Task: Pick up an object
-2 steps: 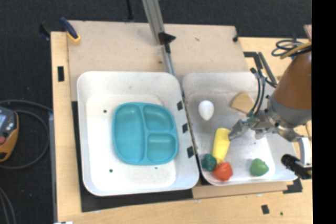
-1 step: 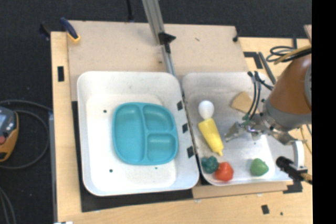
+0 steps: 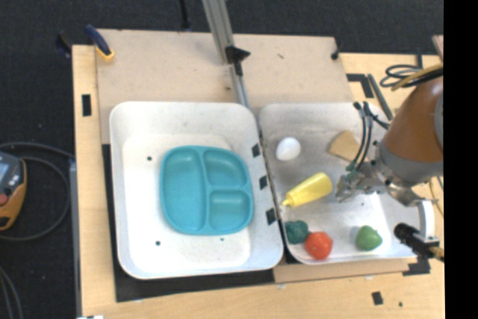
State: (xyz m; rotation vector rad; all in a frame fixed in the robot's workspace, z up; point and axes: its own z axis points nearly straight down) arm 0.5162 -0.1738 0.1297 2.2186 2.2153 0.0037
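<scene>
You see two white bins side by side on the bench [image 3: 299, 56]. The left bin [image 3: 134, 131] carries a teal divided tray [image 3: 205, 188] lying flat near its centre.

The right bin [image 3: 314, 119] holds the loose objects. Taking that bin's centre as the dial: a white ball [image 3: 287, 149] sits at about 10 o'clock, a tan wedge-shaped piece [image 3: 344, 146] at about 1 o'clock, and a yellow bottle [image 3: 307, 190] lies on its side at about 8 o'clock, tilted with its higher end toward the arm. Along the near wall, from 7 to 5 o'clock, you have a dark green object [image 3: 296, 230], a red ball [image 3: 319, 244] just beside it, and a green ball [image 3: 367, 237] well apart from those two.

The arm [image 3: 414, 138] comes in from 3 o'clock. The gripper [image 3: 352, 185] is low over the right bin, just at the 3 o'clock side of the yellow bottle. Nothing shows between it and the bottle's end clearly enough; you cannot tell whether it is open or closed.

An aluminium rail [image 3: 213, 0] stands at 12 o'clock.
</scene>
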